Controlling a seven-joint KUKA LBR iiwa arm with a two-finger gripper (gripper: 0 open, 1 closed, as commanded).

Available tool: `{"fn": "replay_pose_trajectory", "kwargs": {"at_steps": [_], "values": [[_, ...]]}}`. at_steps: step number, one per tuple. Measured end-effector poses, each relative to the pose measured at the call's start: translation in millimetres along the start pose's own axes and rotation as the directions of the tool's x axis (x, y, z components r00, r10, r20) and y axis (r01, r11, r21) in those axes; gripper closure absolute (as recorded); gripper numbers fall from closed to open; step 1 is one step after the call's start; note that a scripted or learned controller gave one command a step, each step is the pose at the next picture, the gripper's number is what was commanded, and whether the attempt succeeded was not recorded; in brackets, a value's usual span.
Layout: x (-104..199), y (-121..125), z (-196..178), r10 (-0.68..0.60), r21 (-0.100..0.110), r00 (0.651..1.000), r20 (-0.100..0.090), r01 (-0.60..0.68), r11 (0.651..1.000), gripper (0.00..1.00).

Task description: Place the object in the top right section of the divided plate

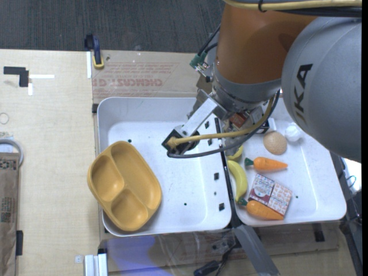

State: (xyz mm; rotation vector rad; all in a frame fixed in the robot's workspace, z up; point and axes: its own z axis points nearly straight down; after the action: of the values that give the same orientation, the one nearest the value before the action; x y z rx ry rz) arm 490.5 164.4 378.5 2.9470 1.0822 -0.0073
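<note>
The yellow divided plate lies in the front left corner of the left bin, with three sections and nothing in them. My gripper hangs under the big grey and orange wrist, over the wall between the two bins, well right of the plate. The wrist hides most of it. Just below it in the right bin lie a yellow banana and an orange carrot.
The right bin also holds a beige egg-shaped thing, a small white thing, a red and white packet and a second orange piece. A brown cardboard sheet lies behind the left bin.
</note>
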Motion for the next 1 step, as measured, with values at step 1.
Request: {"fn": "replay_pose_trajectory", "kwargs": {"at_steps": [1], "values": [[-10.5,-6.2,5.2,0.287,-0.001,0.958,-0.002,-0.287,0.958,0.00]]}}
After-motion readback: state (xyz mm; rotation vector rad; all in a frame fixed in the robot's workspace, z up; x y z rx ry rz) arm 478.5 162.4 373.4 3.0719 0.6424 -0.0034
